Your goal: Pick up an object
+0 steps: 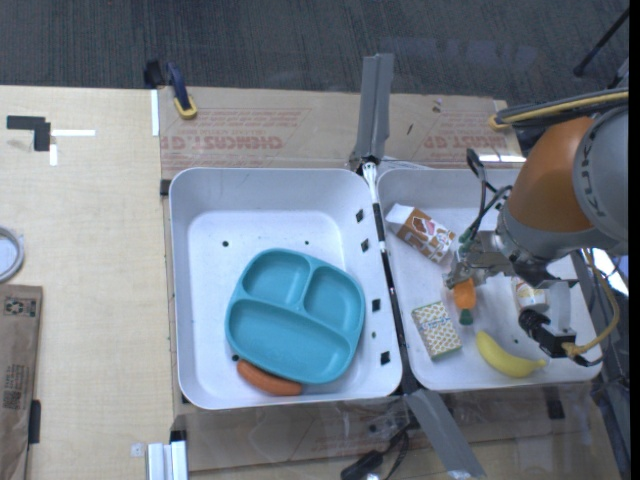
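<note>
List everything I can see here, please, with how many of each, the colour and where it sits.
Bins: two, white, side by side on the bench.
Divided plate: one, teal, left bin.
Sausage-like item: one, orange-red, left bin, partly under the plate's front edge.
Carton: one, brown and white, right bin, back.
Patterned packet: one, green-white, right bin, front.
Banana: one, yellow, right bin, front.
Small carrot-like item: one, orange, right bin, at the gripper.
Arm: one, grey and orange, over right bin.
Gripper: one, dark, above the orange item.

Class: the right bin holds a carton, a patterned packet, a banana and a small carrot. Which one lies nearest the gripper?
The carrot: it sits right below the gripper, while the carton, packet and banana lie farther off.
</note>
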Motion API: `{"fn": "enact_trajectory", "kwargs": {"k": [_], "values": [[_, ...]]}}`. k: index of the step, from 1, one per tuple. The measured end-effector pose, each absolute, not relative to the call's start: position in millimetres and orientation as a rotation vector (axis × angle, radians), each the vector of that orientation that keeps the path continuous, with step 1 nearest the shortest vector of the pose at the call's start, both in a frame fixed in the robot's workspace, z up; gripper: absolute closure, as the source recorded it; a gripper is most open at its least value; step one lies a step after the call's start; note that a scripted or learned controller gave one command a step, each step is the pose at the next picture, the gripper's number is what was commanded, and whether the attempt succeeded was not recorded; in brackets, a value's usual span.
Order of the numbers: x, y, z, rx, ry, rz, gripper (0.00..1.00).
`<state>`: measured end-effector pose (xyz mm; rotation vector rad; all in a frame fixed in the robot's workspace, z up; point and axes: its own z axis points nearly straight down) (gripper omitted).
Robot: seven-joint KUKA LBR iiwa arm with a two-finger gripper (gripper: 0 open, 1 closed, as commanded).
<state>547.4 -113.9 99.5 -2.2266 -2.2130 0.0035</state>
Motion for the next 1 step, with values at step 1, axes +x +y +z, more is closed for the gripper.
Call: {"fn": "enact_trajectory", "kwargs": {"k": [1], "values": [[578.4, -32.5, 191.0, -2.219, -2.222, 0.003, 1.0]]}}
